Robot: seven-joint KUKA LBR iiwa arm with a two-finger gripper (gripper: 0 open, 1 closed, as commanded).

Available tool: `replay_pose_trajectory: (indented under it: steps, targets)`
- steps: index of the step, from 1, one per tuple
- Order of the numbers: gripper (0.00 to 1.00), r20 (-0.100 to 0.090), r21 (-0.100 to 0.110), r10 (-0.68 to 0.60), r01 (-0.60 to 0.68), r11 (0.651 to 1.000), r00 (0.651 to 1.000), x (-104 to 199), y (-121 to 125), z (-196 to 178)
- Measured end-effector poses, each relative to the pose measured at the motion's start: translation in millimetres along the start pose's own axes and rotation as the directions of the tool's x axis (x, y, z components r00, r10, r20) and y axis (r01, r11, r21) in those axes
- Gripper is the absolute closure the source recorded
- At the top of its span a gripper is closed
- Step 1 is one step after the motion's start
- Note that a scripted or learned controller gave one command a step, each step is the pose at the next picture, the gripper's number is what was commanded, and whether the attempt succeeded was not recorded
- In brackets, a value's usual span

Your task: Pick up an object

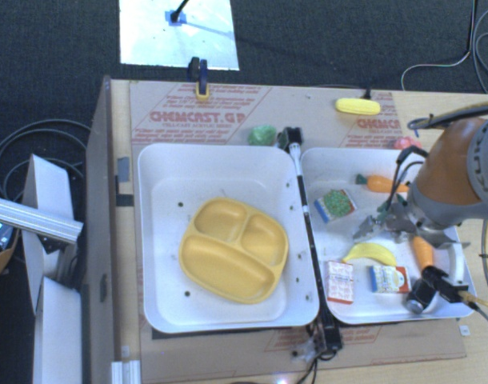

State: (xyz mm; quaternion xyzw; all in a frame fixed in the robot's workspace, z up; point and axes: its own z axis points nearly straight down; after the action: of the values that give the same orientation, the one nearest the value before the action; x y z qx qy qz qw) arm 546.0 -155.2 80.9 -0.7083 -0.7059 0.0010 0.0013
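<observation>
The right bin (320, 160) holds several small items. A yellow banana (370, 253) lies near its middle, with a green packet (336, 205) up and to the left. An orange carrot (380, 184) lies toward the back. Another orange piece (422, 252) rests right of the banana. A red-and-white packet (339, 282) and a blue-and-white packet (386, 278) sit at the front. My gripper (378, 226) hangs low over this bin, just above the banana and right of the green packet. Nothing shows clearly in its grasp.
The left bin (160, 214) holds a yellow divided plate (234, 249). On the bench behind the bins lie a yellow object (358, 106), a green object (262, 135) and a pink one (404, 143). My arm (460, 170) covers the right bin's right side.
</observation>
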Motion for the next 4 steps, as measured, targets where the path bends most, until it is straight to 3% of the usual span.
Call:
replay_pose_trajectory:
  steps: [1,2,3,4]
  targets:
    - [0.0,-0.003,0.0,-0.009,0.009,1.0,1.0,60,-31,-3]
    - [1.0,0.0,-0.008,-0.008,0.008,1.0,1.0,58,-28,-14]
    - [1.0,0.0,-0.005,-0.007,0.007,1.0,1.0,61,-21,-3]
    - [1.0,0.0,-0.003,-0.001,0.001,1.0,1.0,18,-61,-3]
